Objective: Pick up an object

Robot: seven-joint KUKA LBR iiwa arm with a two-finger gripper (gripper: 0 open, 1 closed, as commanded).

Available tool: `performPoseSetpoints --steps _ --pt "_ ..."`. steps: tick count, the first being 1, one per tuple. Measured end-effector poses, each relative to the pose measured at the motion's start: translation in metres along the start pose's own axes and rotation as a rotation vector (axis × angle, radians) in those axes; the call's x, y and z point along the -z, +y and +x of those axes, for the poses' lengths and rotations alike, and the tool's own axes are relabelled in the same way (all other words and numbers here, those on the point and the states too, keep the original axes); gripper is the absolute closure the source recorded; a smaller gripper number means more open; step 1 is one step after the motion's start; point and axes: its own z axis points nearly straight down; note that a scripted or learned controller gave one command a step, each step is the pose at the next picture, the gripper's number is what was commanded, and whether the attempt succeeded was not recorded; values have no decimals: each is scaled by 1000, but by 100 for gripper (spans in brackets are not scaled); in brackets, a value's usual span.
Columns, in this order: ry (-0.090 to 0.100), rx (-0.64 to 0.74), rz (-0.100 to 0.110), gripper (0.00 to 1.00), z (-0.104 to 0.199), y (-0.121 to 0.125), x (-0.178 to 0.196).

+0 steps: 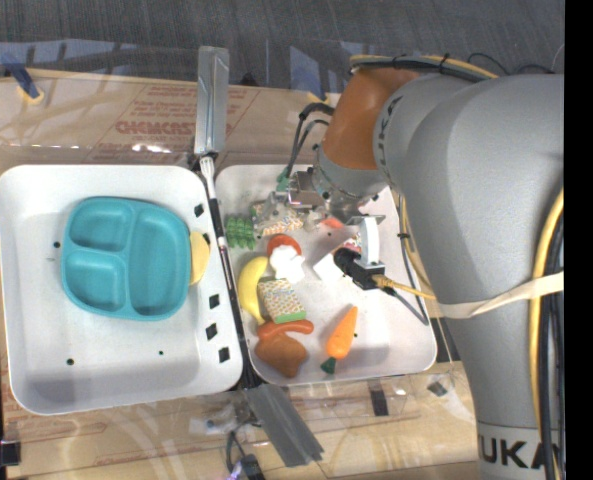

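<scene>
The arm reaches in from the right and hangs over the far part of the right bin point(408, 353); its claw point(286, 206) sits low among the toys there, just right of a green leafy toy point(239, 231) and just beyond a red-and-white piece point(284, 256); the wrist and the clutter hide the tip, so I cannot tell whether the claw is released or clenched, and nothing can be seen held in it

The things to pick from are all crowded in that right bin; a yellow banana point(248, 286) lies along the left wall, touching a patterned block point(279, 298); nearer still are a brown toy point(281, 354) and an orange carrot point(341, 334) that lies a little apart on bare floor; a small white block point(326, 266) lies right of the red-and-white piece; the left bin point(36, 388) holds a teal divided plate point(126, 258) with a yellow piece point(200, 253) at its right edge; both bins stand on the brown counter point(76, 118)

By my reading the step in hand is the descent onto a target at the far end of the pile, most likely the green toy or the red-and-white piece; the next move calls for a firm closing on one thing alone and then a straight lift; the toys touch one another, so a neighbour may be dragged or the grasp may slip
</scene>
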Motion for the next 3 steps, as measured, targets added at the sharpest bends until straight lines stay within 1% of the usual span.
performPoseSetpoints --steps 1,2,3 --pt "1 69 -1 100 91 -96 89" --pt "0 98 0 100 51 -86 118" --pt "0 98 1 0 51 -86 117"
